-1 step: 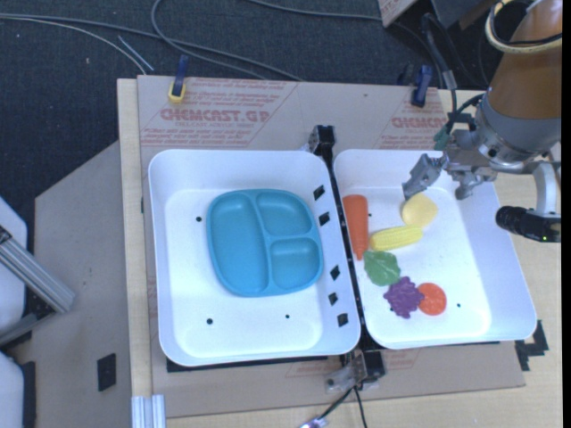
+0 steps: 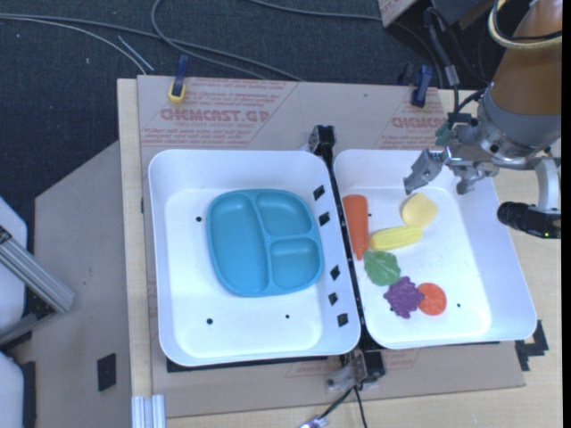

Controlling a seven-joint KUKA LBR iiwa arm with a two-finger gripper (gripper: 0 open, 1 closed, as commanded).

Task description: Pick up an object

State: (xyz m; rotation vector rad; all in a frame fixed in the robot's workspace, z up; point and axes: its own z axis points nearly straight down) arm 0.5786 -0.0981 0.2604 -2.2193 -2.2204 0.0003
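Note:
In the right bin (image 2: 489, 266) lie several toy foods: an orange carrot (image 2: 356, 224), a yellow lemon (image 2: 418, 209), a yellow corn cob (image 2: 396, 236), a green leafy piece (image 2: 381, 267), purple grapes (image 2: 402, 297) and a small orange fruit (image 2: 433, 300). My gripper (image 2: 442, 180) hangs over the bin's far part, just above and behind the lemon. Its two fingers are spread apart with nothing between them, so it is open.
The left bin (image 2: 169, 266) holds a blue divided plate (image 2: 264, 241). A black divider with clips (image 2: 335, 239) runs between the bins. The arm's grey and orange body (image 2: 526, 69) stands over the bench's back right corner, with cables beside it.

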